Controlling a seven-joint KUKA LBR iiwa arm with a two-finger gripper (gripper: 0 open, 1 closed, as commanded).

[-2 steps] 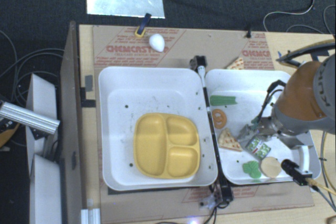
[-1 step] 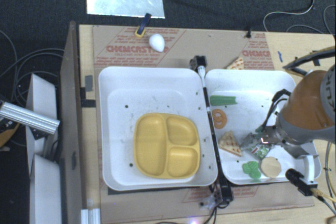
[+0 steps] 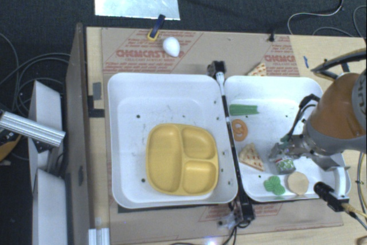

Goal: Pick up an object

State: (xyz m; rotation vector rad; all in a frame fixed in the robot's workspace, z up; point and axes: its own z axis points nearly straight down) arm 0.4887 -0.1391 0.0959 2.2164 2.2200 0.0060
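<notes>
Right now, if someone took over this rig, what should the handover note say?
Gripper: low in the right bin, just above the round tan piece; finger state cannot be judged and no grasp is visible.
Right bin items: green strip near the top, orange pretzel-like piece by the divider, cracker wedge, green leafy piece, round tan piece.
Left bin: yellow divided tray.
Outside the bins: white egg on the cardboard.
Done: the arm is down among the items.
Left: secure one object and lift it.
</notes>
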